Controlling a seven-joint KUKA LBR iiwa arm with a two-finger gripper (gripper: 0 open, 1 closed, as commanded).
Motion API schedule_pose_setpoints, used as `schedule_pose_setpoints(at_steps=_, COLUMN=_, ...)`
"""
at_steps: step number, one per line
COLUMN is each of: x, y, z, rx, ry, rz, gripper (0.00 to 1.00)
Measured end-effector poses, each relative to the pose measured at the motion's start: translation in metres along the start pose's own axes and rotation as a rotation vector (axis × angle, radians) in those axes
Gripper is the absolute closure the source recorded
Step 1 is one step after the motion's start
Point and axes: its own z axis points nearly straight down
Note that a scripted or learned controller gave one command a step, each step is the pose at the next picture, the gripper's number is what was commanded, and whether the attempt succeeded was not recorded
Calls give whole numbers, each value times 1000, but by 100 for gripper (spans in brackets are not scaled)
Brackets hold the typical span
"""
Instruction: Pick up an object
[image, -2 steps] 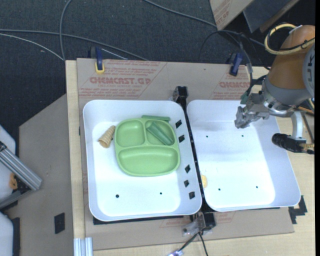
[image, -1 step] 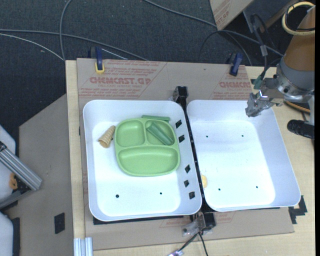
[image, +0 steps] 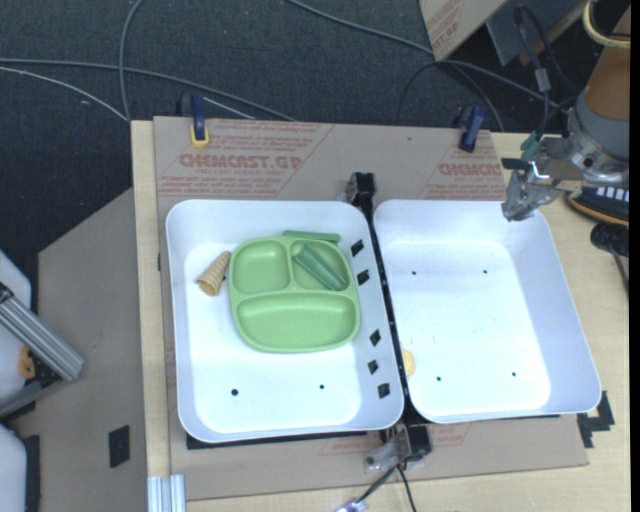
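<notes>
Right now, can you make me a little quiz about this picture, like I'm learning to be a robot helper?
1. True or false: the green plate lies in the left bin.
2. What lies just beside the plate, on the side away from the other bin?
A. a cone
B. a spoon
C. a ball
3. Fill in: the gripper is over the far ____ corner of the right bin.

Key
1. True
2. A, the tan cone
3. Right

Bench (image: 300, 150) bears left bin (image: 190, 330), right bin (image: 560, 320).
</notes>
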Motion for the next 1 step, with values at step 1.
schedule_pose_setpoints(at_steps=1, x=46, y=-8, z=3, rx=7, ry=3, rz=-4, gripper=100)
